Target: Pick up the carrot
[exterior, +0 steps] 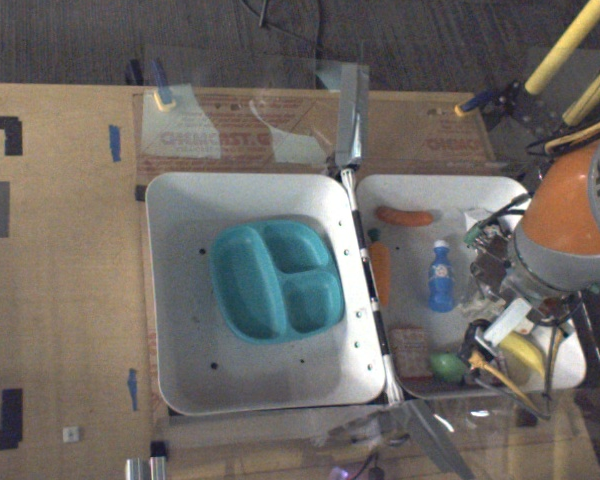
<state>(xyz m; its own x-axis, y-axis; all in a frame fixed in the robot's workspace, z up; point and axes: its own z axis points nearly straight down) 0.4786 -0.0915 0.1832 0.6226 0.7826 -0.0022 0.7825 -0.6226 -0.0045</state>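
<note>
Carrot (380,273) lies against the right bin's (450,181) left wall, long axis along it, left of my claw (487,258) beyond the blue bottle (440,278); how open my claw is, I cannot tell.

Two white bins stand on the counter (60,268): the left bin (175,368) and the right bin (410,190). The left bin holds one thing, a teal plate (277,280) divided into three compartments. The right bin holds six single items: one carrot (380,273), one sausage (405,216), one blue bottle (440,280), one small printed packet (411,346), one green fruit (446,366), perhaps a lime, and one yellow item (525,358), partly hidden.
</note>
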